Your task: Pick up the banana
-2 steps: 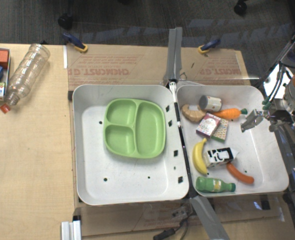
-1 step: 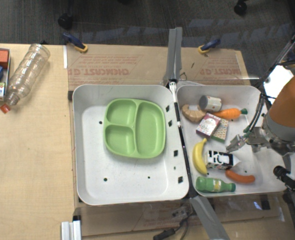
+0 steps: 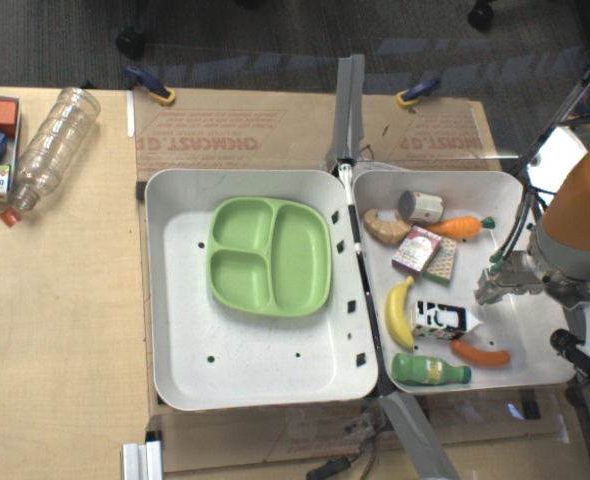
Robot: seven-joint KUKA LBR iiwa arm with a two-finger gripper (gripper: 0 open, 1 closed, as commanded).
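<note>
Camera view: we locate the banana (image 3: 401, 313) in the right bin (image 3: 535, 353), at 9 o'clock of the black-and-white box (image 3: 441, 319). The gripper (image 3: 495, 284) hovers at 3 o'clock of the banana; we cannot tell its state.

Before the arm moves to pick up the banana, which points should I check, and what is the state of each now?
1. Banana in plain sight in the right bin: ok.
2. End effector over the right bin, to the banana's right and apart from it: ok.
3. Room around the banana: not ok. The black-and-white box lies against its right side and the green bottle sits just below its lower tip.
4. Banana's left side close to the bin wall: not ok, little room for a finger there.
5. End effector open for the grasp: cannot tell.
6. Nothing lying on top of the banana: ok.
</note>
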